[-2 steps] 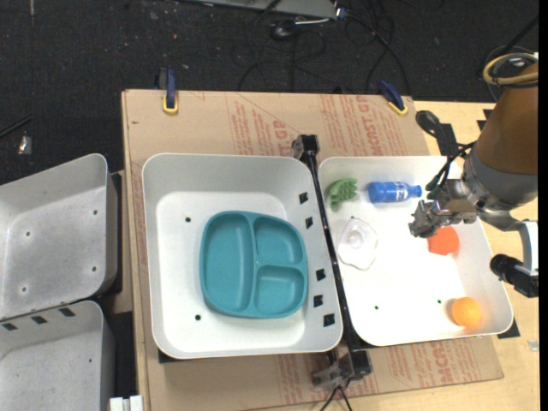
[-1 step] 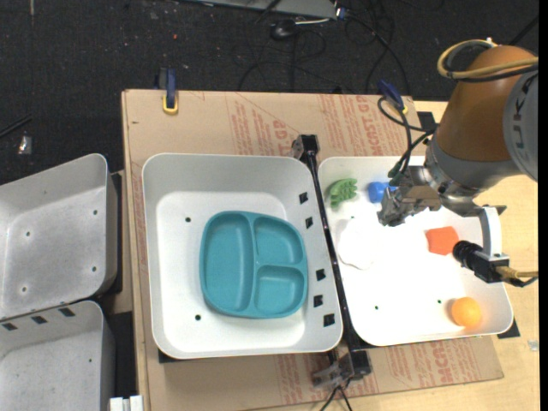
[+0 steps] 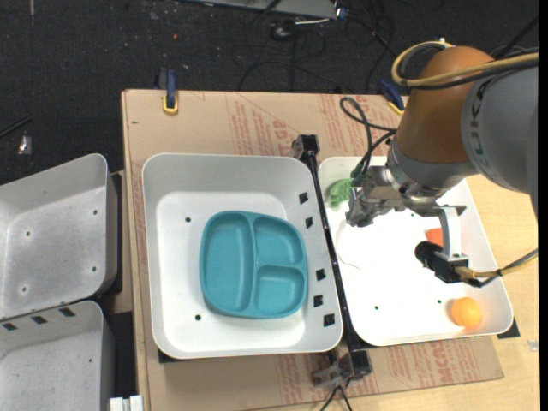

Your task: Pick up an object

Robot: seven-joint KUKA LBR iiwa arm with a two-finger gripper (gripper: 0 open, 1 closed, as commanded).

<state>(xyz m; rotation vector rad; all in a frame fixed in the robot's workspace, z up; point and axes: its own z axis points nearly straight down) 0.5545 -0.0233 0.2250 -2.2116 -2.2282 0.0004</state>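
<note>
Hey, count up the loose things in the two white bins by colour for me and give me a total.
Teal: 1, the divided plate in the left bin.
Green: 1, the green object in the right bin.
Orange: 1, the orange ball.
Red-orange: 1, the red-orange piece, partly hidden by the arm.
Total: 4

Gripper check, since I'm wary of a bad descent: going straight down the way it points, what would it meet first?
Probably the small green object at the right white bin's upper-left corner, or the bin floor beside it. The gripper hangs right there; depth is unclear.
</note>
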